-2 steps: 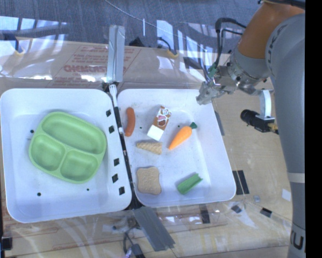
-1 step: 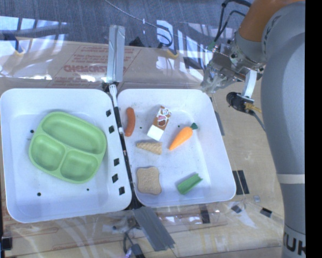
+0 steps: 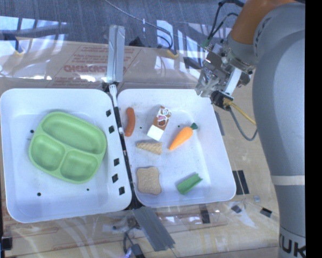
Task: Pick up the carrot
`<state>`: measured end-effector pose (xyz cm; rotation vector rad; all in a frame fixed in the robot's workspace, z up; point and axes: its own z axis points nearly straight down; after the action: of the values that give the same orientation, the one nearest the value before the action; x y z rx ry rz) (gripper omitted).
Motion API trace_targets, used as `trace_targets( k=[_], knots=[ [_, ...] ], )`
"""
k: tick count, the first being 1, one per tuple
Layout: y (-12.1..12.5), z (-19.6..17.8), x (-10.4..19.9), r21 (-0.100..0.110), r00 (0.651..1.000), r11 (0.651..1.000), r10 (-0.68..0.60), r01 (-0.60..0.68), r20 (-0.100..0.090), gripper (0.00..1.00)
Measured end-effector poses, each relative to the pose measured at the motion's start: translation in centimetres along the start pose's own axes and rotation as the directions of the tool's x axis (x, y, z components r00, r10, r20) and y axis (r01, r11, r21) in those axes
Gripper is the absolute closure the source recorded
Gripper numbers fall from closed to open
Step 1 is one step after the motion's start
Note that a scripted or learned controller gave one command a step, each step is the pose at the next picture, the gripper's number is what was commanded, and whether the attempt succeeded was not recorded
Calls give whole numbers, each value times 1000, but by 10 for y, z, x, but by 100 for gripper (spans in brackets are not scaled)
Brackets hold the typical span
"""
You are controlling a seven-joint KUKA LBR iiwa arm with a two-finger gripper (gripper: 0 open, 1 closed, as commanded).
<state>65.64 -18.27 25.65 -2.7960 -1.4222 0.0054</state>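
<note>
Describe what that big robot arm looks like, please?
The arm is thick, rounded and light grey, with an orange band above the wrist. The gripper is small, metallic and boxy. Black cables loop beside it, and a yellow wire trails below.

Both bins [image 3: 21,208] look like smooth white plastic with a soft sheen. The green tray [image 3: 68,146] is plastic too — matt, 3 hollows moulded in. The carrot [image 3: 181,137] looks like smooth orange plastic, faintly glossy; the sausage [image 3: 130,121] shines more. The toast [image 3: 148,180] and the waffle [image 3: 150,147] have a rougher, textured face. The bench [image 3: 53,63] carries clear, glossy sheeting that throws back window light. The arm [image 3: 281,90] is smooth grey — satin, not shiny.
</note>
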Motion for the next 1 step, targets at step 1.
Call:
trace_targets(
  k=[1],
  knots=[
    [1, -31, 0, -6, 898, 898, -441, 441, 2, 100]
  ],
)
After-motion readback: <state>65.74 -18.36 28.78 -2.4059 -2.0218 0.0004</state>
